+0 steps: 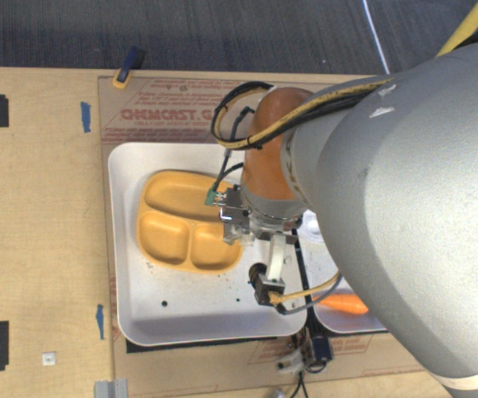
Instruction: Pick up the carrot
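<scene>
The carrot [343, 304] is a small orange piece lying in the right bin [363, 326], near its front left corner, and the arm partly covers it. My gripper [237, 222] hangs below the orange wrist band over the left bin [131, 247], at the right edge of a yellow divided plate [173, 226]. The carrot lies to the right of the gripper and nearer the front, well apart from it. The wrist hides whatever is beneath the gripper.
The big grey arm covers most of the right bin. The yellow plate takes up the middle of the left bin, with bare white floor in front of it. A small blue and yellow item [129, 65] lies on the cardboard behind the bins.
</scene>
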